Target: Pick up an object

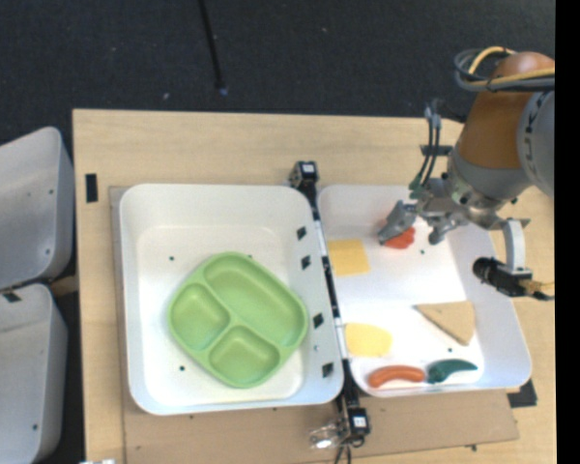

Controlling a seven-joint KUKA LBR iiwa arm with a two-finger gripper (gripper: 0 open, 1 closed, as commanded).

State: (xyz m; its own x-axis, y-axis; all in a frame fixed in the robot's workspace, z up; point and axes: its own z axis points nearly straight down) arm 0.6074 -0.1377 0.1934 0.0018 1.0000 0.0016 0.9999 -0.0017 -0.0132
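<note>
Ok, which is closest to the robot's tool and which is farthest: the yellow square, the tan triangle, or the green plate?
From the tool:
1. Yellow square, right bin, just left of it.
2. Tan triangle, right bin, below it.
3. Green plate, in the left bin.

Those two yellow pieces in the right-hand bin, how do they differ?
The upper yellow piece is square with sharp corners and a deeper, orange-yellow tone; the lower yellow piece is rounder-edged and a paler lemon yellow. The upper one lies nearer the hand; the lower one lies nearer the red sausage. Both lie flat by the bin's left wall.
</note>
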